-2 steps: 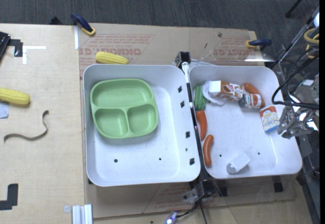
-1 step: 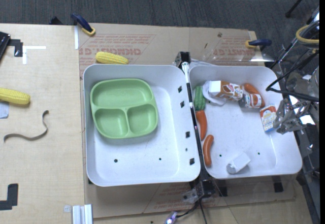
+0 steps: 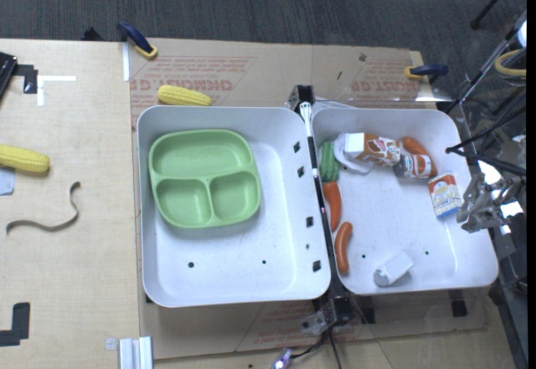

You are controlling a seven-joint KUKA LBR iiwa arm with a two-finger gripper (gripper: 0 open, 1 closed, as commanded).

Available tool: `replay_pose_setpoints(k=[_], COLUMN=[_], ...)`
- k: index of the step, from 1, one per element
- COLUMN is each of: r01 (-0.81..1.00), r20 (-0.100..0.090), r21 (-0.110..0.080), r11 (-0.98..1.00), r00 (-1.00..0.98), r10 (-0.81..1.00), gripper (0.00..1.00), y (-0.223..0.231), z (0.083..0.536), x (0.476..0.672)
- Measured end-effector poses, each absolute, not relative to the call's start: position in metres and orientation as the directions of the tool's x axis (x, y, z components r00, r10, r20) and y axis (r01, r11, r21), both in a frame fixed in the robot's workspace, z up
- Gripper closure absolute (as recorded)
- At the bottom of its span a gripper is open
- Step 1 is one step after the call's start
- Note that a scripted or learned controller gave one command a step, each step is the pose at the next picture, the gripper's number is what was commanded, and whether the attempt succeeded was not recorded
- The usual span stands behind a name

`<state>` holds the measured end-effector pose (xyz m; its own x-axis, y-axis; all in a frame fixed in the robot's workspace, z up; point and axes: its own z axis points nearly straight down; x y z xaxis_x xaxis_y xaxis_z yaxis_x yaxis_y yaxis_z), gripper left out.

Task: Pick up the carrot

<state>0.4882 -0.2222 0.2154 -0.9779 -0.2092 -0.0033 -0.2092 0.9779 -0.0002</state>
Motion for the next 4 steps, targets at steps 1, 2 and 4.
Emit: replay_pose_setpoints(k=[1,2,4], r01=[-0.047,0.215,0.016], r20=[-0.006,-0.002,-0.004], r21=[-0.001,0.000,-0.001], r11=[0.999,0.977,1.000], r00=[-0.999,-0.977,-1.000], r10=[-0.047,0.215,0.016], gripper=[1.00,1.00,1.00], y=[-0.222,-0.222,-0.220], z=[0.221,0.204,0.092], x=[0.499,0.490,0.479])
